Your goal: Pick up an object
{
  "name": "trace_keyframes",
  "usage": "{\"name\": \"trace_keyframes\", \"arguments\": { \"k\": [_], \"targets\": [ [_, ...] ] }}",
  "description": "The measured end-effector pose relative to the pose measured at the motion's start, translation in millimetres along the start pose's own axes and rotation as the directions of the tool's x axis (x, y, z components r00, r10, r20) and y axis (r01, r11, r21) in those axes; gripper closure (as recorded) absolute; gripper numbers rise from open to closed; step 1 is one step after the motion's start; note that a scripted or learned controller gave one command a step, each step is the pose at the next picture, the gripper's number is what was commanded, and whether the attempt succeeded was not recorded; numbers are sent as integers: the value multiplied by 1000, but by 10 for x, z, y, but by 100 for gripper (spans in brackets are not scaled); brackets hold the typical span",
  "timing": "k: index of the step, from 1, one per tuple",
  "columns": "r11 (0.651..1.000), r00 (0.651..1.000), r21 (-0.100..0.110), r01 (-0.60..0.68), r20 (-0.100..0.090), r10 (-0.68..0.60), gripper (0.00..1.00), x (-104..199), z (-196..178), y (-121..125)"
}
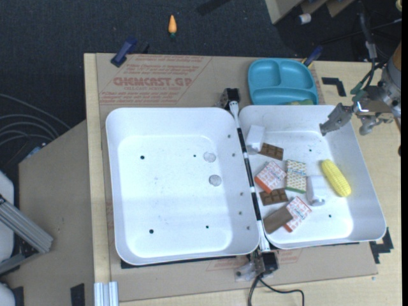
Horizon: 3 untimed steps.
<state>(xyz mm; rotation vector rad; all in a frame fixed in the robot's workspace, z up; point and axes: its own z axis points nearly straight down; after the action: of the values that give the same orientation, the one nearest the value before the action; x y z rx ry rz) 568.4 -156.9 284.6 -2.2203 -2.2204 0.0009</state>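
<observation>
We see the grey two-finger gripper (349, 116) at the right white plastic bin's (357, 225) two o'clock rim, fingers spread apart with nothing between them. Toward seven o'clock from it, the yellow plastic corn cob (335, 177) lies on the bin floor, well apart. At the cob's nine o'clock, small patterned and brown blocks (281, 190) cluster. The left white bin (127, 234) holds two grey discs (212, 169).

Yellow corn cob (335, 177) — flat, right bin (363, 196)
</observation>
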Motion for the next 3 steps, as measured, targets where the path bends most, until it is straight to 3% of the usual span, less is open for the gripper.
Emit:
{"name": "trace_keyframes", "arguments": {
  "k": [1, 2, 3],
  "targets": [
    [1000, 1000, 0, -1, 0, 1, 0, -58, 1577, 52],
    [1000, 1000, -6, 1, 2, -1, 0, 57, 1972, 530],
    [1000, 1000, -3, 1, 1, -1, 0, 644, 1995, 987]
  ]
}}
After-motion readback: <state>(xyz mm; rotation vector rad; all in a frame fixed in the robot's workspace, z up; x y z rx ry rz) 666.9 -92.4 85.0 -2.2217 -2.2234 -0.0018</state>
